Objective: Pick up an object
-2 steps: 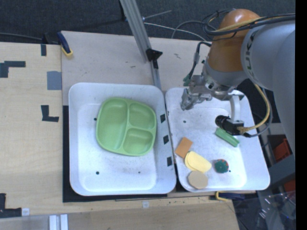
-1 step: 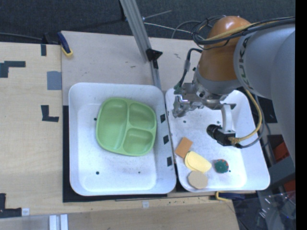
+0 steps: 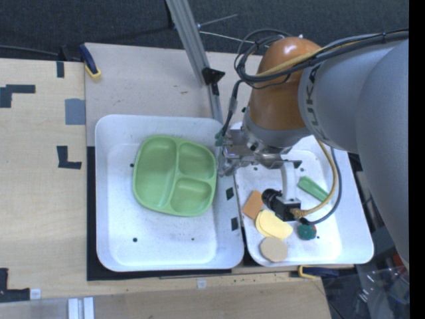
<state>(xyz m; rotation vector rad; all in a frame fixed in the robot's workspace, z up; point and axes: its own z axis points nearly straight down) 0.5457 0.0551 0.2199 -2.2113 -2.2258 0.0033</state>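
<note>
Bench [image 3: 40,198] first: two white bins side by side. Left bin [image 3: 113,244] holds a green plate [image 3: 174,175]. Right bin [image 3: 352,244] holds a yellow bit [image 3: 273,225] and a green stick [image 3: 312,188]. I cannot tell if my gripper [image 3: 226,157] is squeezing anything.

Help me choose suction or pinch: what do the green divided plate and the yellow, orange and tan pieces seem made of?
Green divided plate: likely moulded plastic, smooth, with soft sheen on its ridges. Pale yellow rounded piece, orange wedge and tan disc: perhaps plastic or foam; flat, even colour, matte; too small to be sure.
</note>
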